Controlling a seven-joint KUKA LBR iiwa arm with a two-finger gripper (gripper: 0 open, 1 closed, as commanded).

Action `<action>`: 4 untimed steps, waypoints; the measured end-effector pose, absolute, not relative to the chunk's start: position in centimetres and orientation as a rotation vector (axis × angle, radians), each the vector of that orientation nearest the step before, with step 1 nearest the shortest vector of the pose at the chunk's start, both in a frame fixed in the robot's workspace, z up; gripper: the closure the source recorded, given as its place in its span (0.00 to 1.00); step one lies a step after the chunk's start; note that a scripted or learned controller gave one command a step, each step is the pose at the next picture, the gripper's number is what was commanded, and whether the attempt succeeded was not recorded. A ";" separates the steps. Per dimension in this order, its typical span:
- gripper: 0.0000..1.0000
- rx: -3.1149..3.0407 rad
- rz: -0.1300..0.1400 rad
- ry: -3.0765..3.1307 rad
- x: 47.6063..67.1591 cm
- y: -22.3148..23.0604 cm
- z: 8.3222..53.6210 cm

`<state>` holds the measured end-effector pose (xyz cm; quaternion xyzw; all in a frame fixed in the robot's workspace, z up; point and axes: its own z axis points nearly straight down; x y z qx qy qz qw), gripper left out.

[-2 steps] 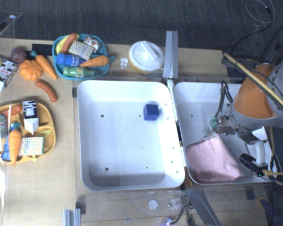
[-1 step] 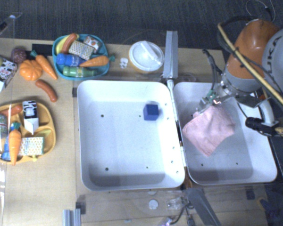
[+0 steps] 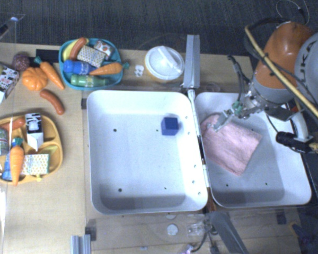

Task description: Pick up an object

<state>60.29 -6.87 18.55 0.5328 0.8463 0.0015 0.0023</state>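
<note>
My gripper hangs over the top edge of the pink cloth in the right bin; its opening I cannot tell, and next I should descend and pinch the cloth.

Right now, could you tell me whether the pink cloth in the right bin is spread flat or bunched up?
Bunched: the pink cloth lies in a rumpled heap with folds in the right bin, not flat.

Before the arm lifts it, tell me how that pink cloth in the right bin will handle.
The pink cloth lies folded and rumpled, so it is probably floppy and would drape from the gripper. It looks thin, likely light. A pinch may lift only one layer.
</note>
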 end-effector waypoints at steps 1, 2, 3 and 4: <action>0.00 1.747 0.004 2.606 59.3 -5.5 21.4; 0.00 1.639 0.001 2.678 58.2 -12.3 12.0; 0.00 1.509 0.001 2.752 66.2 -12.6 9.2; 0.00 1.582 0.009 2.699 64.3 -10.0 9.0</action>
